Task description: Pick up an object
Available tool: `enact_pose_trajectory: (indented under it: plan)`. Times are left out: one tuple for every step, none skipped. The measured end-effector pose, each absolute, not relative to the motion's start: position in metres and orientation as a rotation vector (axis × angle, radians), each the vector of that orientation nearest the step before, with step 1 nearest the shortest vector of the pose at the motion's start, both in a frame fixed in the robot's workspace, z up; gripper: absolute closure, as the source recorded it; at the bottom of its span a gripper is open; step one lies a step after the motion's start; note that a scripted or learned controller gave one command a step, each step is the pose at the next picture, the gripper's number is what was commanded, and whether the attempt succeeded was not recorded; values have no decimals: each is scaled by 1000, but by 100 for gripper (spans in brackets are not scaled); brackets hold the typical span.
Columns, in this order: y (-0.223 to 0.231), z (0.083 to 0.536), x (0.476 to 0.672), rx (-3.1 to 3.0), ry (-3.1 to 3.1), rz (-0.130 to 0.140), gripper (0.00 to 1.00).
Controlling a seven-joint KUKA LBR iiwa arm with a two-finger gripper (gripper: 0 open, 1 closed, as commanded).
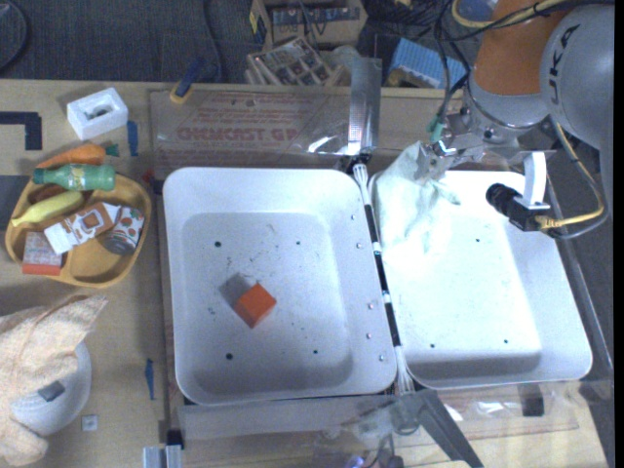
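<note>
Camera view | gripper (436, 156) hangs at the back-left corner of the right bin (507, 359), fingers seemingly pinched on a pale crumpled cloth (414, 203) that trails below it, though white on white blurs the contact | orange block (256, 304) lies well left of the gripper and nearer the camera, in the left bin (195, 193).

The arm (546, 57) is cut off by the top and right edges, and its gripper (436, 152) is too blurred to make out against the pale crumpled thing (414, 203) in the right bin's (507, 359) far left corner
</note>
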State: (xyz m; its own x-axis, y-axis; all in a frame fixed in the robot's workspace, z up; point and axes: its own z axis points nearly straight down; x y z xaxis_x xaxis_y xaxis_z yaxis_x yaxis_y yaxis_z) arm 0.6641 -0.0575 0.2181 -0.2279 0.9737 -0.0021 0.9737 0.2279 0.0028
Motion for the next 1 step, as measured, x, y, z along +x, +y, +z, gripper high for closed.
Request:
enact_pose_trajectory:
  plan:
    - [-26, 343, 667, 1960, 2452, 0, 100]
